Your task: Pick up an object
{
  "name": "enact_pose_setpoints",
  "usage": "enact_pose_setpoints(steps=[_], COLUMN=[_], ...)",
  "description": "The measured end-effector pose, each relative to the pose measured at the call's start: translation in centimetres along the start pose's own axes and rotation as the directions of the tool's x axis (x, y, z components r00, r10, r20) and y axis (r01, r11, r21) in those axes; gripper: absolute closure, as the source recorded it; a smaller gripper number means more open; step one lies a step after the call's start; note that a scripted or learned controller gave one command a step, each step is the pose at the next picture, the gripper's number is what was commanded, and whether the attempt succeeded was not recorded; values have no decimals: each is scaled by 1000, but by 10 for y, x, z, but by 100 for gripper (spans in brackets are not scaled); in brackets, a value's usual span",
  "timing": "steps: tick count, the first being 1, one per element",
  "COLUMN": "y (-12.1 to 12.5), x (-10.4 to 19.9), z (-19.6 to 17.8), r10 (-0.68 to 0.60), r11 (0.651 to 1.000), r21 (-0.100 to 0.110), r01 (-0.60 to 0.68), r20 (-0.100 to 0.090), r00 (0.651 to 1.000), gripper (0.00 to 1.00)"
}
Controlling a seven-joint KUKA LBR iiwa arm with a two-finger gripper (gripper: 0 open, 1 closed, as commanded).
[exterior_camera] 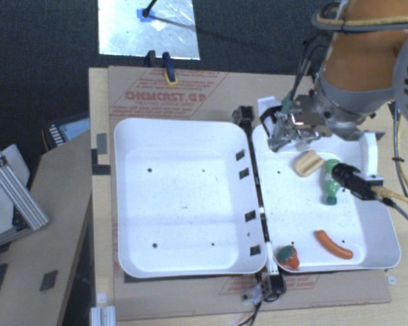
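Nothing is lifted yet: the gripper (280, 140) hangs low over the right bin's (381, 246) far corner (its grasp state unreadable), with the tan block (307, 162), green item (331, 184), sausage (334, 244) and strawberry (287, 255) all lying there.

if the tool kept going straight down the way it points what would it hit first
Probably the bare floor of the right bin near its far left corner. The tool hangs above that spot; the tan block lies just to its side, though depth is hard to judge.

Robotics lab: arm (370, 39), test bins (183, 195).
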State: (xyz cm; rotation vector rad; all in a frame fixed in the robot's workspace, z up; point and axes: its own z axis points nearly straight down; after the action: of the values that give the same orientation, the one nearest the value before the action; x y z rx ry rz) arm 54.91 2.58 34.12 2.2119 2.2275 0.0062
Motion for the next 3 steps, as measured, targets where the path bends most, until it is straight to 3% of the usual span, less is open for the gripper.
enact_pose_setpoints(steps=[1, 2, 3], y=[-7, -16, -59], x=[36, 44, 14], z=[61, 13, -45], r10=[0, 1, 8], r11=[1000, 1000, 1000], r21=[9, -1, -3], r01=[0, -1, -8], r20=[0, 0, 0], r00=[1000, 1000, 1000], gripper=[100, 100, 100])
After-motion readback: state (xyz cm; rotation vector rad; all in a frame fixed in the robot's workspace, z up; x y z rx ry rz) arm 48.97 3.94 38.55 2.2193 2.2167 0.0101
